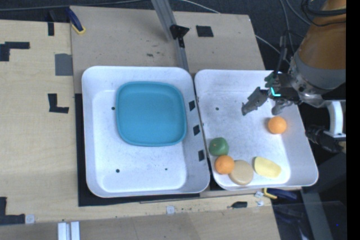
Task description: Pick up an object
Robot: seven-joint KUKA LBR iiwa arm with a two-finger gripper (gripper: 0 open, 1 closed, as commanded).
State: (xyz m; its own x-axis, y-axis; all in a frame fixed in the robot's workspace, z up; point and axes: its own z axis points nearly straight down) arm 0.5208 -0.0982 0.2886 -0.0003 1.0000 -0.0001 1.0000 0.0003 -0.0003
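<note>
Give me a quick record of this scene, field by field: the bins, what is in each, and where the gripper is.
left bin: blue plate
right bin: two orange balls, green piece, beige disc, yellow piece
gripper: over right bin, fingers open, holding nothing
nearest item: upper orange ball, apart from the fingers

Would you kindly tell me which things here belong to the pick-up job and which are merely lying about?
Belonging to the job:
gripper, above the right bin
orange ball, nearest the gripper
second orange ball
green fruit
beige round piece
yellow piece

Lying about:
blue plate in the left bin
metal post
</note>
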